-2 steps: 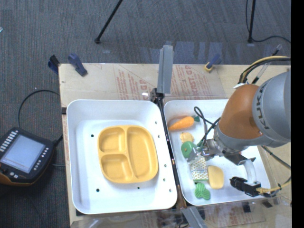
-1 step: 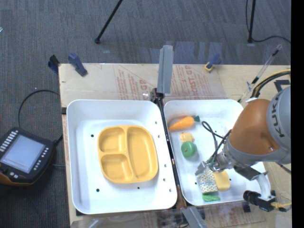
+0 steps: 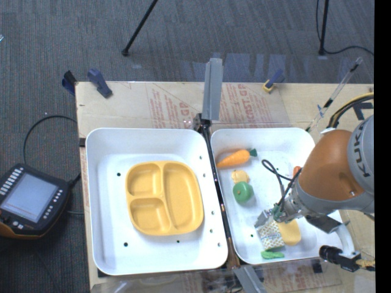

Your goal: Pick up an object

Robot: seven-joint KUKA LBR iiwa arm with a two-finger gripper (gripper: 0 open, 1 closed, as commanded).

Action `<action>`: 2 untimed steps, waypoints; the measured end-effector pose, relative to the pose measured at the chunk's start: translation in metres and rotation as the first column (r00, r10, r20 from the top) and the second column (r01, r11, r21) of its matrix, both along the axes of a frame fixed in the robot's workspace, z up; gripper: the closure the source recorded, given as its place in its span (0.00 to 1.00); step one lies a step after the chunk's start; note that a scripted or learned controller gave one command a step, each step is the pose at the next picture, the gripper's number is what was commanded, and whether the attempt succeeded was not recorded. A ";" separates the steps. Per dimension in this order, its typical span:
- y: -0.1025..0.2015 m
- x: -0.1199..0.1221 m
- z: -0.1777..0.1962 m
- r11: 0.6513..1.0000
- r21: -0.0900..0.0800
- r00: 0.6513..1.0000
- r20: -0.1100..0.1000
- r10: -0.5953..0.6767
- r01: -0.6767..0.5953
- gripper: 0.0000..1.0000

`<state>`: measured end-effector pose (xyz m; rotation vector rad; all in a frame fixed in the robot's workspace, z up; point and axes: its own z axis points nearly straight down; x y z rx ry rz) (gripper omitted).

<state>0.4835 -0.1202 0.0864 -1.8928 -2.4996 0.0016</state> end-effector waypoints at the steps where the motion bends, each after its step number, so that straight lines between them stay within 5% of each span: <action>1: 0.071 -0.008 0.100 0.973 -0.002 0.973 0.002 -0.230 0.230 1.00; 2: 0.061 0.015 0.154 0.976 -0.003 0.976 0.006 -0.218 0.218 1.00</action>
